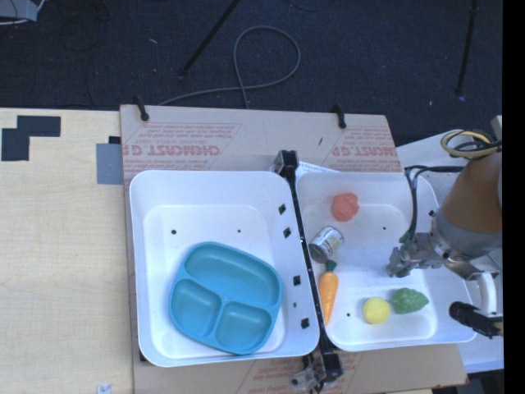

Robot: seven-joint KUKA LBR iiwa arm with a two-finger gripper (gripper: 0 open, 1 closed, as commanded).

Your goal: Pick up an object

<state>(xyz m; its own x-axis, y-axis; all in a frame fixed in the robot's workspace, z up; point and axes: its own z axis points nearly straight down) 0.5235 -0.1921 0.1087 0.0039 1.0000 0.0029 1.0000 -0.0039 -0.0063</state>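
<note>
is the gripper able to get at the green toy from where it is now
Probably yes: the gripper sits just above the green toy in the right bin, with only the yellow ball beside it.

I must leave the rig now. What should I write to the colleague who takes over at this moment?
Gripper: low over the right bin, near its right side; whether it is open or shut is not clear, and nothing shows held.
Right bin holds: red ball-like thing at the back, small metal can by the divider, carrot in front of the can, yellow ball and green leafy thing side by side at the front.
Left bin: blue divided tray.
Done: no pick seen yet.
Left: grasp one thing and lift it; the green one lies nearest the gripper.
</note>
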